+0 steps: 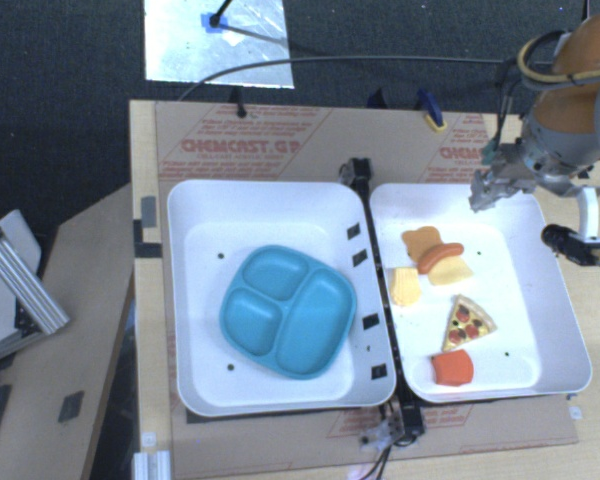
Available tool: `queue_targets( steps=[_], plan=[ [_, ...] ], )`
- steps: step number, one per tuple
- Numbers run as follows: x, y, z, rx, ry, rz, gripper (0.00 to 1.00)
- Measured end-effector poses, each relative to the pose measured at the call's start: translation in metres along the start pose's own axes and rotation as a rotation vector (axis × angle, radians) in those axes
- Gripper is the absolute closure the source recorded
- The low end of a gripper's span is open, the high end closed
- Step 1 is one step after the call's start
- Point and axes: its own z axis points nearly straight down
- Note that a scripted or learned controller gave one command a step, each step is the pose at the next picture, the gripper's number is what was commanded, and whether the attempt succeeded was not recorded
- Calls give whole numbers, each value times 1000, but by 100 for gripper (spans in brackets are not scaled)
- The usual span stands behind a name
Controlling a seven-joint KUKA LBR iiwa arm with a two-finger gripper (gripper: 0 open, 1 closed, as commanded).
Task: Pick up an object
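Zero objects picked so far, arm parked over the right bin's far corner.

Gripper [488, 190] hangs above the top edge of the right bin [560, 298], with nothing between its fingers as far as I can see (can't tell how wide they sit from this angle). All the food toys lie on the bin floor: hot dog [441, 257], cheese wedge [406, 287], pizza slice [468, 322], red block [453, 368]. Blue plate [288, 310] sits in the left bin [205, 228]. So I'd say the whole descend-and-grab is left.

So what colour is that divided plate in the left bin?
Light blue, seen clearly in the camera view: the plate.
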Motion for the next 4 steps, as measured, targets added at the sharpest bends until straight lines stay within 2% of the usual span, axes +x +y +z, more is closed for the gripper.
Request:
queue_targets(
  steps=[1,2,4],
  plan=[
    [5,3,-46,1,0,-1,100],
    [5,5,-75,3,1,-1,100],
    [106,-3,-72,6,3,-5,100]
  ],
)
